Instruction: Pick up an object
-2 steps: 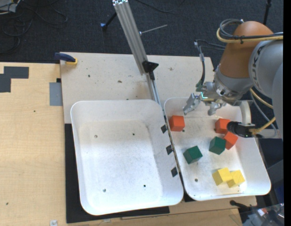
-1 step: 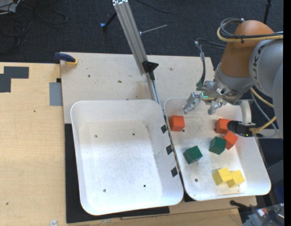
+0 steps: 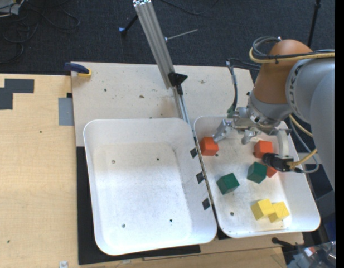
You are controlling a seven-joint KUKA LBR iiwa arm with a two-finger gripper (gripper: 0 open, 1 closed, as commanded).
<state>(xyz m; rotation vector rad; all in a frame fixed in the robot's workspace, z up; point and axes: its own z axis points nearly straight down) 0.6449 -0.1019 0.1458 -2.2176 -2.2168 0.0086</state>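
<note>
The small orange cube block (image 3: 209, 146) lies in the right-hand shallow white bin (image 3: 305, 219), close to the bin's left wall. It sits just past the tip of one grey finger (image 3: 221, 133), on the outer side of that finger, toward the left of the view. It is not between the jaws. I cannot tell if the finger tip touches it.

The two-finger gripper (image 3: 234, 134) hangs low over the far part of this bin. Its jaws are spread wide apart, and there is nothing between them.

A second orange cube block (image 3: 263, 148) lies on the other side of the jaws, toward the right of the view, and near them. That makes two orange blocks.

There are two dark green cube blocks. One (image 3: 228, 183) is nearer to the camera than the jaws, almost straight below them in the view. The other (image 3: 256, 172) is below the jaws and to the right. A small red-orange bit (image 3: 271, 172) peeks out just beside it.

Two yellow blocks (image 3: 269, 210) lie touching each other, farthest from the jaws, near the bin's front edge.

The grey arm with its orange band (image 3: 277, 77) comes in from the right, above the jaws.

The second white bin (image 3: 93, 149) sits to the left of the jaws, right beside the first bin. That makes two bins.
</note>
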